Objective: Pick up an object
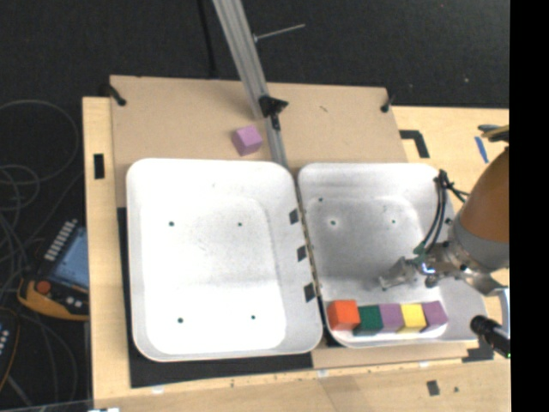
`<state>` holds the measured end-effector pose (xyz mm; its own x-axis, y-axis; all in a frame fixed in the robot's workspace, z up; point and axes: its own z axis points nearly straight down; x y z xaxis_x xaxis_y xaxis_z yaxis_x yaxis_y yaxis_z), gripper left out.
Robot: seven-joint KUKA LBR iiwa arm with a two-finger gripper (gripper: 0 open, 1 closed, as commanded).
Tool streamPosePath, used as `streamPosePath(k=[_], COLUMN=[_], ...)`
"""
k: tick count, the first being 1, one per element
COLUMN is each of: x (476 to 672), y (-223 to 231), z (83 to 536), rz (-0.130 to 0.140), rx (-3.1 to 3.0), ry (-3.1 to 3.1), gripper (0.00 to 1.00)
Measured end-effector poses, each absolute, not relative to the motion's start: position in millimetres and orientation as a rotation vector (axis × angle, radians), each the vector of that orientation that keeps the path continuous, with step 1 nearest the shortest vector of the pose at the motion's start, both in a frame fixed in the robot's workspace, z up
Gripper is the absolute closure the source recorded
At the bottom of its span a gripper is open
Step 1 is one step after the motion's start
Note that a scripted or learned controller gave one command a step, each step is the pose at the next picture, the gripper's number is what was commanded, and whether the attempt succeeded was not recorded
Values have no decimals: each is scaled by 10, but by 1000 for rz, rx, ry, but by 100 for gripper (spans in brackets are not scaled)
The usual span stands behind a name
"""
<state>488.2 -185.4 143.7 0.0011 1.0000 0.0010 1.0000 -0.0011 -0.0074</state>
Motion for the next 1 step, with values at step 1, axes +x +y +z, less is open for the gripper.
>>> streamPosePath(k=[1], x=[5876], y=[-969], z=[1332], rz=[-5], rx=[-2214], ry=[-2236], gripper=[0])
